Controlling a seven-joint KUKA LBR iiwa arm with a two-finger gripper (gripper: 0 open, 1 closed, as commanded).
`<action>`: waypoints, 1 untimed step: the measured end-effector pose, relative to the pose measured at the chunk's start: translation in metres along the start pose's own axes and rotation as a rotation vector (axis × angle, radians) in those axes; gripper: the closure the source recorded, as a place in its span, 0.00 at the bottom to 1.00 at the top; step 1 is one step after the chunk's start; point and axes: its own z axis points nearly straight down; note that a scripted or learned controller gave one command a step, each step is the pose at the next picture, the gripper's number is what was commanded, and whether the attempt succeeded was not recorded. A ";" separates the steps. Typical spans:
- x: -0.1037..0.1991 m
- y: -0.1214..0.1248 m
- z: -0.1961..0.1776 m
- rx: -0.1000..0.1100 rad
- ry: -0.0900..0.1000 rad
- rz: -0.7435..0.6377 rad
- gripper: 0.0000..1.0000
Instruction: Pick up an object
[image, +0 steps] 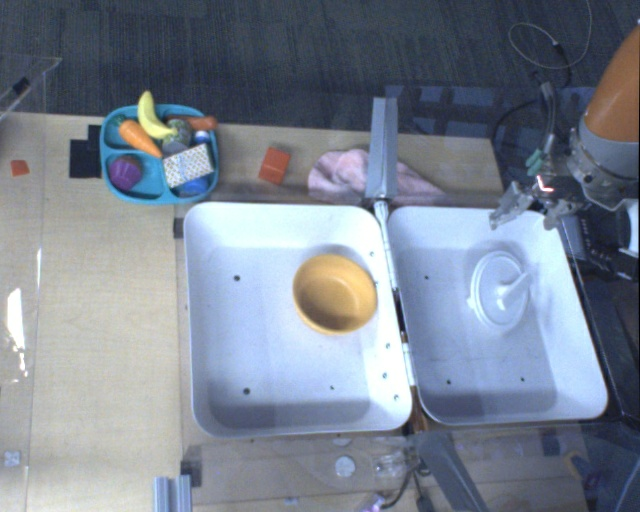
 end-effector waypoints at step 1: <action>-0.045 0.001 0.156 -0.004 -0.001 -0.119 0.00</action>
